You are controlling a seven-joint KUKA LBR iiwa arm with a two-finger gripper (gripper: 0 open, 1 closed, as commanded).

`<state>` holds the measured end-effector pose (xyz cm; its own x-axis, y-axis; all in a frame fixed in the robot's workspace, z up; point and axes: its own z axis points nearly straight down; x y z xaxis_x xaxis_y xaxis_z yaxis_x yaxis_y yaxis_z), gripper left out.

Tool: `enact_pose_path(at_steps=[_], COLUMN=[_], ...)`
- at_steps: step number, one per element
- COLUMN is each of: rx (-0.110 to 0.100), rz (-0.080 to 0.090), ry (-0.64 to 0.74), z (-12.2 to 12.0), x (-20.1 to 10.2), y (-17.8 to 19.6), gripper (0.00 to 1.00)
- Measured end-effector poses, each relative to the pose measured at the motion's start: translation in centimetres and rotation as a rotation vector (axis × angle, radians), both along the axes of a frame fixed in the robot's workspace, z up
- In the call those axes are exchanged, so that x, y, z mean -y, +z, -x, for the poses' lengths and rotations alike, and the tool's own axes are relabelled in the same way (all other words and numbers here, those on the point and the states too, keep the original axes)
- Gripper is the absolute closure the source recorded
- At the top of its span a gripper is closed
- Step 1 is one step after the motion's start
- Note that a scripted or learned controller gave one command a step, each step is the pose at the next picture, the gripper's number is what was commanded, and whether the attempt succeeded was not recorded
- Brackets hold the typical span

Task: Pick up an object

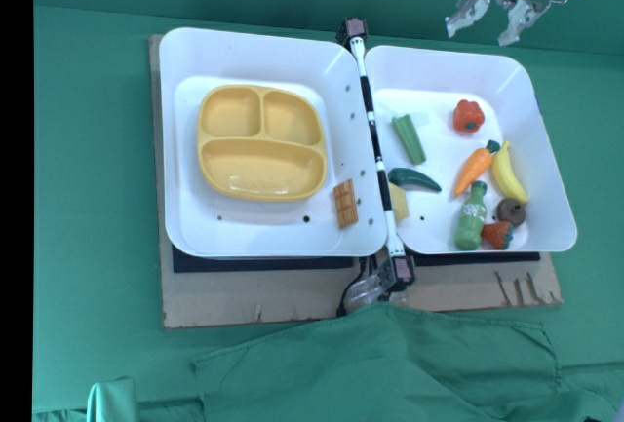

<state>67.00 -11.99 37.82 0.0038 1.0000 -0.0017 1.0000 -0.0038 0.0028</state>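
My gripper (490,23) hangs high at the top right, above the far edge of the right bin (546,162), open with nothing between its fingers. In the right bin lie a red pepper (468,116), a green celery piece (409,138), a dark green cucumber (414,179), an orange carrot (473,170), a yellow banana (507,173), a green bottle (471,216), a brown doughnut (511,211) and a strawberry (497,235). All of them lie below and in front of the gripper.
The left bin (185,206) holds a yellow divided plate (260,141) and a brown chocolate bar (344,204). A small yellow block (398,202) sits by the divider (370,123) between the bins. Green cloth (390,362) is bunched at the front.
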Motion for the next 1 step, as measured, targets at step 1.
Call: enact_pose_path(at_steps=[1], rx=[-0.008], rz=[0.000], ry=[-0.002], z=[-2.97], x=[3.36], y=[-9.23], gripper=[0.00])
